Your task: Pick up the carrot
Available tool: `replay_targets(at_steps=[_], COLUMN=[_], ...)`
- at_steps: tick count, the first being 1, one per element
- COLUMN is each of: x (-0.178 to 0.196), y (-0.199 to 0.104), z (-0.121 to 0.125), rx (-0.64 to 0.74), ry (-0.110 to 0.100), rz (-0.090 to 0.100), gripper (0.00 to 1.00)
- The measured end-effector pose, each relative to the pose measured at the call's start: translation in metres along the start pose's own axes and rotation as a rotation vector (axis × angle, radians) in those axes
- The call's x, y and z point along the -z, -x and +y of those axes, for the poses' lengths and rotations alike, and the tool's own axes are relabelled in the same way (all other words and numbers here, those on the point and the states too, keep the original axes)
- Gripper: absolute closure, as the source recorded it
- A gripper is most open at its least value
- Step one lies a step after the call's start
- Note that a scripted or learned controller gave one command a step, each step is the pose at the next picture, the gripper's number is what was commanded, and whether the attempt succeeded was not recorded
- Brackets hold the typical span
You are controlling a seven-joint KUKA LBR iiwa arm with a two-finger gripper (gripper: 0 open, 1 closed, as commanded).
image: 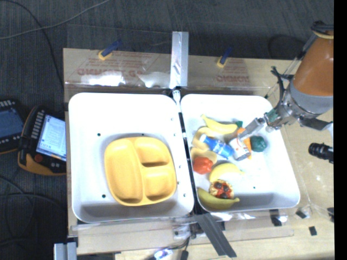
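The carrot (247,143) shows as a small orange piece in the right bin (271,188), between a blue-and-white bottle (221,146) and a dark green item (259,143). My gripper (241,138) reaches down from the right on a slim grey stem and sits right at the carrot's left side, over the bottle's end. Part of the carrot is hidden by the gripper. The grey arm with its orange band (319,64) hangs over the bin's right rim.
Crowded around the carrot are a banana (219,127), a red tomato (202,165), a yellow fruit (225,170) and a second banana (216,200) under a small dark red item (221,188). The left bin (87,145) holds a yellow divided plate (141,170).
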State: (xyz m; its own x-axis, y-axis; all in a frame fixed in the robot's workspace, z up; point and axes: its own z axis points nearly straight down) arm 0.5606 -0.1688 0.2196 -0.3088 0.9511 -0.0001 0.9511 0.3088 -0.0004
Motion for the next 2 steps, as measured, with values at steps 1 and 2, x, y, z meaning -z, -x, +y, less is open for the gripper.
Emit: replay_targets(at_steps=[1, 2], x=[-0.126, -0.110], y=[0.027, 0.030], z=[0.013, 0.017], rx=[0.079, 0.079], ry=[0.002, 0.013], rz=[0.001, -0.007], gripper=[0.00, 1.00])
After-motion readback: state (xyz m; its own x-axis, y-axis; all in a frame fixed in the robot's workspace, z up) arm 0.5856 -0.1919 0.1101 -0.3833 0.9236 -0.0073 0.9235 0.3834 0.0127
